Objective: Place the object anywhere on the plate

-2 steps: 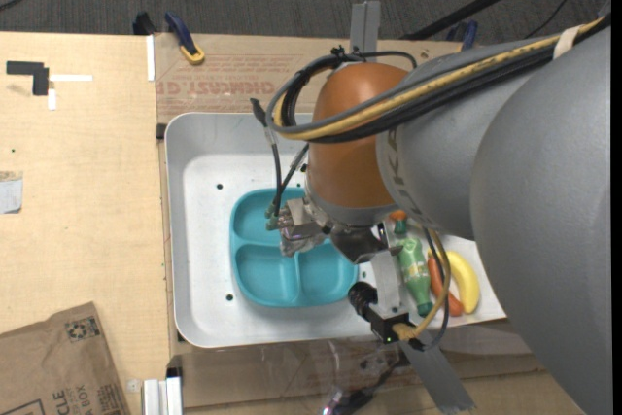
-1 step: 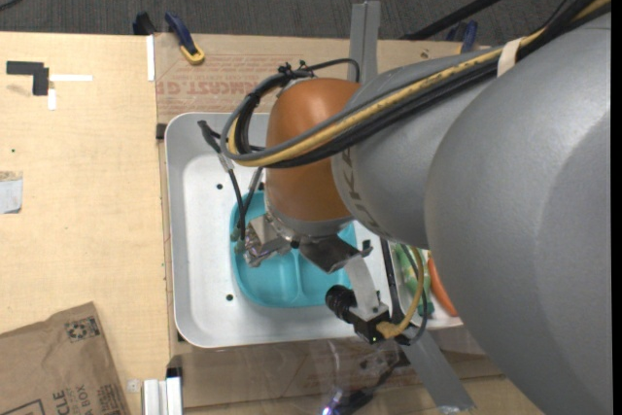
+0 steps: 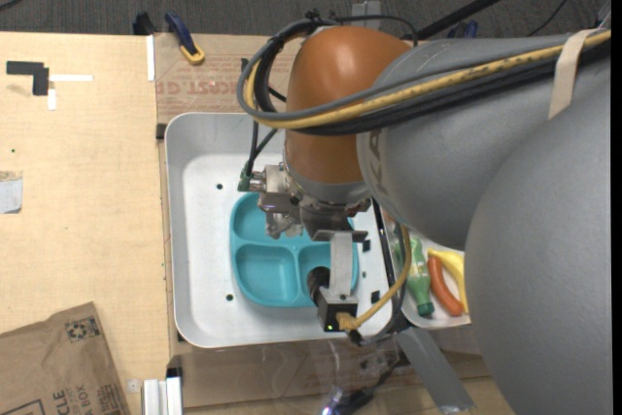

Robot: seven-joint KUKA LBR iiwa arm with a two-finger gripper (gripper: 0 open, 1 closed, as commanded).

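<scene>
From my seat I see the arm [image 3: 428, 112] reaching over the left bin [image 3: 194, 209], its orange band above the teal plate [image 3: 267, 267]. The gripper [image 3: 282, 219] hangs over the plate's upper compartment, but the wrist hides its tip, so whether it is parted or closed I cannot tell. Right of the plate, in the neighbouring bin [image 3: 428, 316], lie toy vegetables: an orange carrot [image 3: 447, 292], something green [image 3: 420, 282] and something yellow [image 3: 449, 262].
</scene>
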